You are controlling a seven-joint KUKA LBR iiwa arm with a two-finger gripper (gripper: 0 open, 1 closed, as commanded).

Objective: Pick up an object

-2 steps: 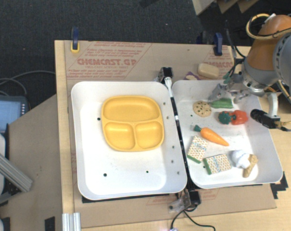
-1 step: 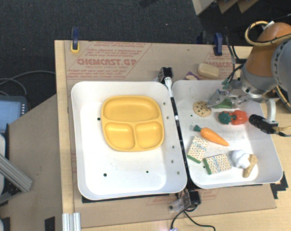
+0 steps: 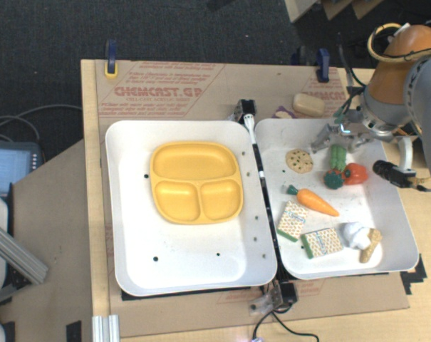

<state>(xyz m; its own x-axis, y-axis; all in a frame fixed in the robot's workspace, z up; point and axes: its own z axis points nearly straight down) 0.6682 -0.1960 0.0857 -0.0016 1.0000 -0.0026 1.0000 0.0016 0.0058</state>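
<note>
Pincer (image 3: 341,135) spread above the green vegetable (image 3: 336,164); carrot (image 3: 316,201) lies nearby.

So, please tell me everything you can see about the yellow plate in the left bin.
The yellow plate looks like smooth plastic, a rounded rectangle with three compartments: one wide across the far side and two smaller ones on the near side. It lies flat, right side up, in the far half of the left bin. Nothing lies in its compartments, and only the bin's floor touches it.
</note>
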